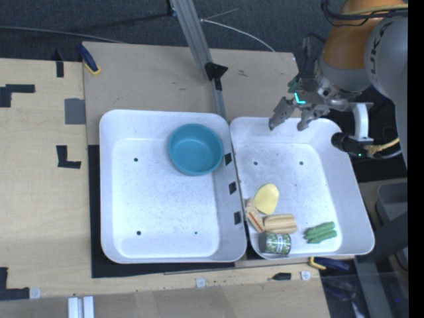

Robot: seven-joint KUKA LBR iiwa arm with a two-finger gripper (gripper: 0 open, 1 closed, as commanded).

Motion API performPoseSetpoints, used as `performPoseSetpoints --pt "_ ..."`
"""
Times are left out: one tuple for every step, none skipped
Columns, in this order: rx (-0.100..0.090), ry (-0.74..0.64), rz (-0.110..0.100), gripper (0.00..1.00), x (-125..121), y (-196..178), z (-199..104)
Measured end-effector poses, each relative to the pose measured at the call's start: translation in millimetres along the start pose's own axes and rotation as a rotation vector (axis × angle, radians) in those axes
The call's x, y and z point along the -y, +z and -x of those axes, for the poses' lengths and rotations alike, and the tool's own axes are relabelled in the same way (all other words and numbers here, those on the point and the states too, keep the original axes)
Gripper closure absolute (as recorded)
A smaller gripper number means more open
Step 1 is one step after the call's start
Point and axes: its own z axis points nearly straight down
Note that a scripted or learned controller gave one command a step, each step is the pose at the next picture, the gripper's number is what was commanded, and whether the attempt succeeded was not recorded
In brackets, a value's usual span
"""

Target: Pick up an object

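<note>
Yellow lemon-shaped piece [267, 198] — smooth, rounded — touching the tan roll [279, 222].

Both bins, the left bin [126, 197] and the right bin [298, 171], are white with fine dark speckles. A blue bowl [195, 149] sits beside a pale yellow lemon-like piece [267, 198], a tan hot dog bun [279, 223], a green-labelled can [274, 244] and green beans [320, 232]. The arm [371, 38] is grey with an orange band.

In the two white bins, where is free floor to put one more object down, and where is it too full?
Left bin: bare floor below and left of the blue bowl. Right bin: its upper half is bare, under the gripper. Crowded: its lower edge, where yellow piece, hot dog, can and green vegetable cluster.
</note>
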Motion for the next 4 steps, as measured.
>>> performPoseSetpoints --pt "0.000 0.000 0.002 0.00 -0.6 -1.2 0.0" --pt "0.000 0.001 -0.004 0.00 5.9 58.6 -7.6" --pt "0.001 0.001 -0.002 0.00 14.7 107.4 -4.5" --pt "0.002 0.000 0.002 0.00 14.9 155.4 -5.1"
